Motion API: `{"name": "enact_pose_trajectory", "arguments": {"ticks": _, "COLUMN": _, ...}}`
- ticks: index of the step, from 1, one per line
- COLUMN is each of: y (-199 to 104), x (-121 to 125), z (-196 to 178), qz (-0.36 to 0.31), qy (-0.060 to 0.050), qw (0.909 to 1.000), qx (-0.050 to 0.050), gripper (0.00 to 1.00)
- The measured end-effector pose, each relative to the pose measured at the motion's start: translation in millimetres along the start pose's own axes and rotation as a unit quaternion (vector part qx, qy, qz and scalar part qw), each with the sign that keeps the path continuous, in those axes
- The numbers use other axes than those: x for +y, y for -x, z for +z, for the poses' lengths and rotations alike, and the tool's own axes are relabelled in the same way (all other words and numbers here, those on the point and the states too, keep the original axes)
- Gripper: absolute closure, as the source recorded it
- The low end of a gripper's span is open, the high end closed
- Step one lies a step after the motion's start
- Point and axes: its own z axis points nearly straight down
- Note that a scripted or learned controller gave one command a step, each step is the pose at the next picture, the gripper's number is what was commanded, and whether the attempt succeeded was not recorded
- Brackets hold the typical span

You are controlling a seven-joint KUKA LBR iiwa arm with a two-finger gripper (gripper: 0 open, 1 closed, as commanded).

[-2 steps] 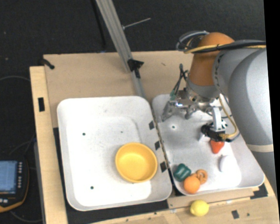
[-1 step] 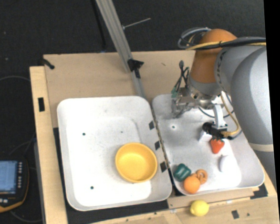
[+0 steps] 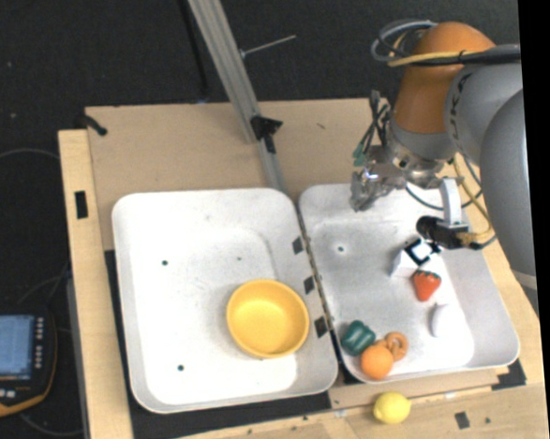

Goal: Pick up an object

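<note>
Reaching in over the right bin (image 3: 472, 346), the grey arm with its orange band hangs its gripper (image 3: 367, 190) above that bin's far left corner, and whether the gripper is spread or pressed together cannot be told from this slant. Nothing shows between its tips.

Taking the right bin as landmark: a red strawberry-like toy (image 3: 427, 285) lies near its middle, toward the right wall, with a small black-and-white block (image 3: 416, 251) just beyond it on the far side. A pale, whitish piece (image 3: 437, 320) (hard to make out against the white floor) rests nearer the front of the bin, right of centre. In the bin's front left corner sit a dark green object (image 3: 357, 335), an orange ball (image 3: 377, 362) and a smaller orange fruit (image 3: 396, 344), the three crowded close together and apparently touching. All of these lie well apart from the gripper.

Outside the bin, just past its front rim on the bench, rests a yellow lemon (image 3: 391, 407). Across the bin's left wall, in the neighbouring left bin (image 3: 144, 223), stands a yellow bowl (image 3: 267, 318) near the shared divider.
</note>
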Motion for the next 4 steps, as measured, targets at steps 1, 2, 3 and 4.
{"name": "enact_pose_trajectory", "arguments": {"ticks": 1, "y": 0, "x": -1, "z": -44, "qz": -0.001, "qy": 0.000, "qw": 1.0000, "qx": 0.000, "gripper": 1.00}}
{"name": "enact_pose_trajectory", "arguments": {"ticks": 2, "y": 0, "x": 1, "z": -97, "qz": -0.002, "qy": 0.000, "qw": 1.0000, "qx": 0.000, "gripper": 1.00}}
{"name": "enact_pose_trajectory", "arguments": {"ticks": 3, "y": -53, "x": -1, "z": -82, "qz": -0.003, "qy": -0.004, "qw": 1.0000, "qx": 0.000, "gripper": 1.00}}
{"name": "enact_pose_trajectory", "arguments": {"ticks": 4, "y": -110, "x": 4, "z": -86, "qz": -0.004, "qy": -0.002, "qw": 1.0000, "qx": 0.000, "gripper": 1.00}}
